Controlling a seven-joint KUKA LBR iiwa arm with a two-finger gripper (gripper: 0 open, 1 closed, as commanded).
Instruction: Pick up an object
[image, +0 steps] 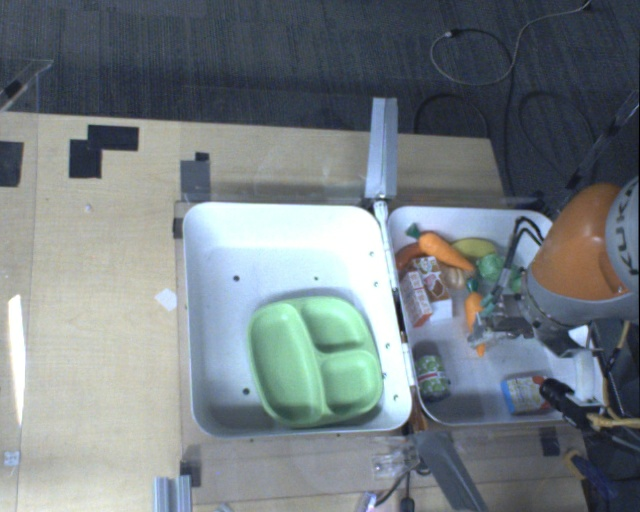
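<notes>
Hovering over right bin (455, 412): gripper (485, 335), finger state cannot be told.
Carrot (473, 312) touching its tip; can (432, 373), box (415, 296) near; green tray (315, 360) in left bin (210, 300).

two white bins side by side on wood bench (100, 330). left bin (215, 300): green divided tray (313, 358), 3 compartments, sits toward near-right corner. right bin (455, 405): carrot (443, 250) + yellow banana (476, 246) at far end, green item (489, 267) beside them, brown-red packet (418, 292) along left wall, small dark can (432, 373) near front-left, blue-white packet (522, 392) front-right. arm w/ orange band (575, 250) over right bin from right; gripper (492, 325) low at bin centre, just by small orange piece (473, 312). contact unclear.
</notes>
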